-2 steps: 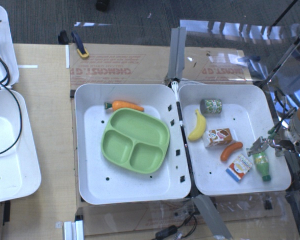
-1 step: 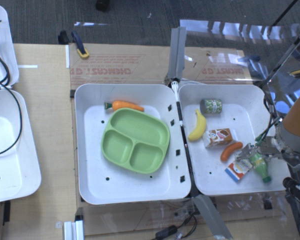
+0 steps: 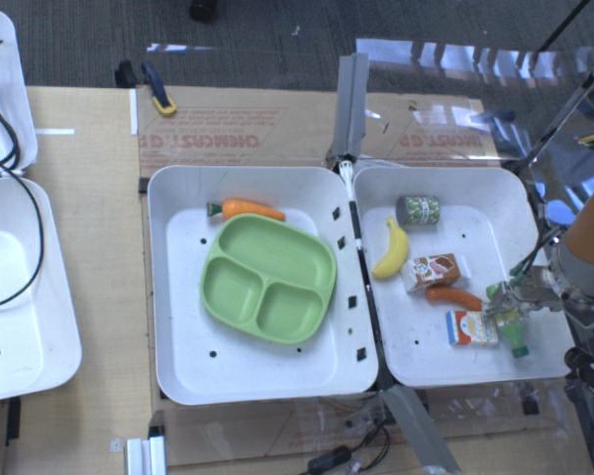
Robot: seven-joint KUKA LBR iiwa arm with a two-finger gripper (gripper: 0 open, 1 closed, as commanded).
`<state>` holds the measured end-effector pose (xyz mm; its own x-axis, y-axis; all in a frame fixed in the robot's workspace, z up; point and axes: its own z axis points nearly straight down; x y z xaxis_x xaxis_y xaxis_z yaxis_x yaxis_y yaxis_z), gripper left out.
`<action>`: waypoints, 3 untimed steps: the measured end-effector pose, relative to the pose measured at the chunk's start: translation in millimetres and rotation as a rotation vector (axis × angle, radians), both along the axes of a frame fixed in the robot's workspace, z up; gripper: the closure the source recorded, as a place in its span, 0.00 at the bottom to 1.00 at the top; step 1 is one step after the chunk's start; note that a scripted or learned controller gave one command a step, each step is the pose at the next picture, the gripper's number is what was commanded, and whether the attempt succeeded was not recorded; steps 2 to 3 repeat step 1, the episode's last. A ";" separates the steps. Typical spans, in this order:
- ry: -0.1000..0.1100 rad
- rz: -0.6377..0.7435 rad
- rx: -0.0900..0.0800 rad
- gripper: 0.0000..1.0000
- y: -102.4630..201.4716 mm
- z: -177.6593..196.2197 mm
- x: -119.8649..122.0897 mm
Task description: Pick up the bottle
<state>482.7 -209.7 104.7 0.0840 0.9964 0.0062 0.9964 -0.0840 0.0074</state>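
The bottle is green and lies near the front right corner of the right bin. Its lower end shows beside a small red and white carton. My gripper hangs directly over the bottle's upper part and hides it. A bit of green peeks out on the gripper's left side. The arm comes in over the bin's right wall.
The right bin also holds a banana, a grey-green can, a juice carton and an orange carrot-like piece. In the left bin lie a green divided plate and a carrot.
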 end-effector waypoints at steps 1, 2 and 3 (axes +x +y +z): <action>0.008 0.116 -0.007 1.00 57.6 90.6 12.2; 0.008 0.116 -0.007 1.00 57.6 90.6 12.2; 0.008 0.116 -0.007 1.00 57.6 90.6 12.2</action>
